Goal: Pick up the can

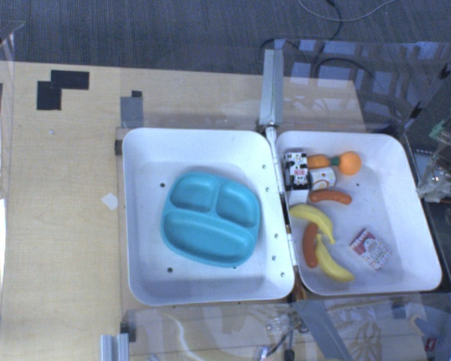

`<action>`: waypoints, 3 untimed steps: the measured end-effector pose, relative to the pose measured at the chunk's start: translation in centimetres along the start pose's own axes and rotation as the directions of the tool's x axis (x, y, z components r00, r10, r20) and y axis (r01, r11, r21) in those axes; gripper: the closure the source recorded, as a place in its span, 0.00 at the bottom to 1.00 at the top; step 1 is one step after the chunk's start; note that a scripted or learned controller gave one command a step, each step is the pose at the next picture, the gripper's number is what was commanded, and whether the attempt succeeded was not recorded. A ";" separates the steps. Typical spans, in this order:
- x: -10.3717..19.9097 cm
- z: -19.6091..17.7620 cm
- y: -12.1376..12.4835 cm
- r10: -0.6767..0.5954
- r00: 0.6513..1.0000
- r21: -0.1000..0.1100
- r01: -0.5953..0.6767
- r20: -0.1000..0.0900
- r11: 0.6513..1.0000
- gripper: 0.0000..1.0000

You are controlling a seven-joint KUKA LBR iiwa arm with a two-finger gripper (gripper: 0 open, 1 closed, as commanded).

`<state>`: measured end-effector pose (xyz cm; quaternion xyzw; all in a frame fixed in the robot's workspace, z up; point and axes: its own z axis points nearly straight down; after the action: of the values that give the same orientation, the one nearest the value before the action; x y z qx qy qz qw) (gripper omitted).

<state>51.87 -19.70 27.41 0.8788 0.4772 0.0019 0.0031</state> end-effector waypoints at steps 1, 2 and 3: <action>-0.7 -13.8 -2.0 -0.020 1.000 -0.001 0.020 -0.001 1.000 1.00; 5.7 -16.1 5.0 -0.141 0.990 0.002 0.141 -0.001 0.990 1.00; 7.4 -16.2 9.7 -0.331 0.944 0.000 0.331 -0.001 0.944 1.00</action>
<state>63.94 -18.68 43.65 0.7862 0.6180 0.0017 0.0032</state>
